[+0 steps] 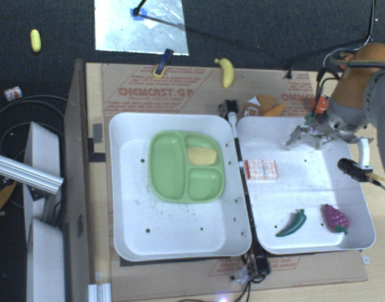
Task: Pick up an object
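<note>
- Two shallow white bins are being seen side by side on a cardboard-covered bench, the left bin (133,231) and the right bin (353,238) touching along their inner edges.
- The grey arm (362,87), with its orange band, is being shown reaching in from the right over the far part of the right bin.
- The gripper (311,138) is being held just above the floor of the right bin near its far edge, with its two fingers spread apart and nothing between them.
- A small red-and-white box (261,169) is being seen lying flat at the left side of the right bin, near the dividing edge and apart from the gripper.
- A green chili pepper (292,224) is being seen lying toward the near side of the right bin.
- A purple bunch of grapes (335,218) is being seen lying just to the right of the pepper, near the bin's right wall.
- A green divided plate (173,168) is being seen resting in the middle of the left bin.
- A yellow piece of food (202,155) is being seen lying in the plate's far right compartment.
- A yellow banana (226,72) is being seen lying on the cardboard beyond the bins.
- An orange item (268,107) is being seen lying behind the right bin's far rim; what it is cannot be told.
</note>
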Controlling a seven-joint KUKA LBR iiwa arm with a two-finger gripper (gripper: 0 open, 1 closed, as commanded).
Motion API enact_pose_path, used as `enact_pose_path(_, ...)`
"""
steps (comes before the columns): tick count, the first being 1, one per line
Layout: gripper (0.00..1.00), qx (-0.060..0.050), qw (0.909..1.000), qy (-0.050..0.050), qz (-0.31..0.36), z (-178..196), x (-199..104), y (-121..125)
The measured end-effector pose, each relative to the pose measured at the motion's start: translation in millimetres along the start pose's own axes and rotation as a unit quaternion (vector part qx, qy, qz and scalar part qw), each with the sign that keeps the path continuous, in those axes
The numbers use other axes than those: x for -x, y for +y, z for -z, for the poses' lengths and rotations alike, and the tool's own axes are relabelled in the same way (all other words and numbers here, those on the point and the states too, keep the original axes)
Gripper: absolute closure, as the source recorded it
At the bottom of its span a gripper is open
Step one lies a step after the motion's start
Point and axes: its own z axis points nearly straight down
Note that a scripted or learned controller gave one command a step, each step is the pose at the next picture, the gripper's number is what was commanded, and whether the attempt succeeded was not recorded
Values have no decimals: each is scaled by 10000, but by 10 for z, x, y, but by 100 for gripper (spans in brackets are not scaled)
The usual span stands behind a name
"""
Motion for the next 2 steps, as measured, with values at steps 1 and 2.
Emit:
enact_pose_path(1,0,107,9999,-49,2,1305,14,-30)
enact_pose_path(2,0,67,10000,-40,4,1227,9,-41)
